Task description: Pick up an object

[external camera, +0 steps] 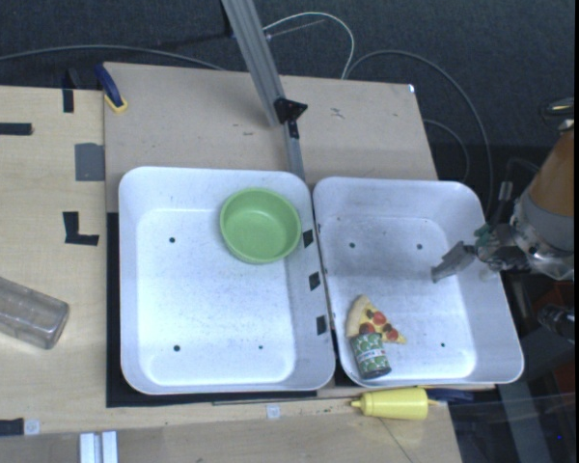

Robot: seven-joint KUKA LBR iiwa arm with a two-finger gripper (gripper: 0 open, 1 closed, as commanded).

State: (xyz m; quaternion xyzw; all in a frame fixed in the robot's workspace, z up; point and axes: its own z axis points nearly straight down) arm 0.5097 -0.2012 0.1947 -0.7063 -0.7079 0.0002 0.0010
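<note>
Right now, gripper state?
Gripper: cannot be told; over the right bin, nothing visibly held.

Light wooden bench [212,123] with black tape marks; dark carpet floor [444,17] behind, cables [318,19] trailing.

Two bins are set side by side on the desk [367,114]. In the left bin [154,287], a bowl [260,225] is placed near the far right corner. In the right bin [463,345], a pizza slice [372,317] and a can [372,356] are found touching near the front left corner, the can in front. The end effector [455,260] is positioned over the right bin's right side. A bottle [398,403] is laid just before the right bin, and a clear container [19,309] is left well to the left of both bins.
</note>
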